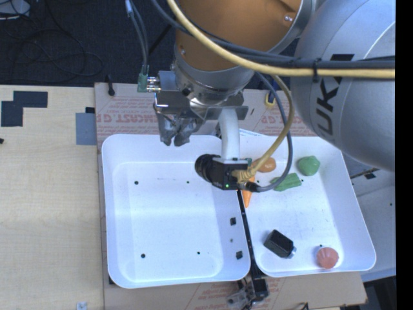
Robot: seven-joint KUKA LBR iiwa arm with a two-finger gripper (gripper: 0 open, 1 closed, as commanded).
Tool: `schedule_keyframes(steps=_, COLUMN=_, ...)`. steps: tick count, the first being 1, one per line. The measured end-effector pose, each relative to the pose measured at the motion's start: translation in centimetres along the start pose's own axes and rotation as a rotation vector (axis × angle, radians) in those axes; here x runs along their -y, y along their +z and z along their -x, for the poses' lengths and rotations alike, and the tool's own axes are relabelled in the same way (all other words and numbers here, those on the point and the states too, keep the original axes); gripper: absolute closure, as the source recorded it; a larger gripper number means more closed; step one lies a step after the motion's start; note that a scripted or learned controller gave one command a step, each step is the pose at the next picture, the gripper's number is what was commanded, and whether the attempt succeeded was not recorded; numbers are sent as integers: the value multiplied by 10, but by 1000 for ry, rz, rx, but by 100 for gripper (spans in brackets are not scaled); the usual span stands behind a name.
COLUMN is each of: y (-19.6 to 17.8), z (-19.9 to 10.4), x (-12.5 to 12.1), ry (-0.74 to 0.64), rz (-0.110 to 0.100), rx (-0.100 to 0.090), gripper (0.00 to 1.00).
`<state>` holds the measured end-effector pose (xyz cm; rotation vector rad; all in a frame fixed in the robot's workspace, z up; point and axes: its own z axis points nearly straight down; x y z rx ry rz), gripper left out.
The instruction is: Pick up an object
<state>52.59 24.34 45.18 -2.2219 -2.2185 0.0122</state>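
My gripper (177, 134) hangs over the far rim of the left bin (116, 173), high above its floor, and I see nothing in it. All the objects lie in the right bin (361, 237). A black block (279, 243) and a salmon-red ball (327, 257) sit near its front. A green lump (308, 165), a long green piece (288, 183) and an orange piece (266, 165) lie towards the back. A small orange wedge (247, 198) rests by the divider between the bins.
The arm's big grey and orange body (271, 31) covers the top and right of the view and hides the right bin's far corner. A cardboard sheet (129, 116) lies under the bins, and pale benchtop (45, 192) spreads out to the left.
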Motion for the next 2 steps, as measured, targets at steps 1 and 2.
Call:
schedule_keyframes(steps=1, y=-30, z=0, x=33, ry=-4, rz=4, rx=-3, gripper=100)
schedule_keyframes(steps=2, y=-89, z=14, x=15, ry=-1, rz=8, rx=-5, gripper=100)
